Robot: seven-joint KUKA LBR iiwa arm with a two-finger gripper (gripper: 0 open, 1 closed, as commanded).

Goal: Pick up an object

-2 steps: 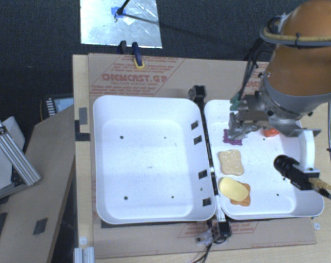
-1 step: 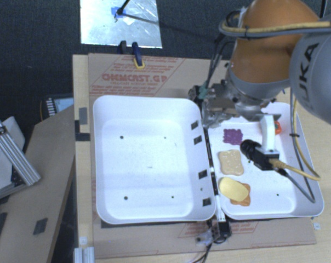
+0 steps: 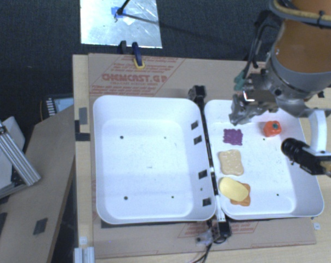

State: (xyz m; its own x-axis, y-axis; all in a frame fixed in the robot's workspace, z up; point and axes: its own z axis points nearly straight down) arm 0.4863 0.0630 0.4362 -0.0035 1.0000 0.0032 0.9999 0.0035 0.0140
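Gripper [image 3: 241, 115] poised low over right bin [image 3: 297, 204], just above purple piece [image 3: 233, 136], presumably lined up to grab it; finger state unclear, nothing visibly held.

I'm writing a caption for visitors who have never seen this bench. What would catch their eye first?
The big grey and orange arm reaching in from the right, its gripper low over the right bin. Below it lie a purple piece, an orange piece, a tan slice and a yellow piece.
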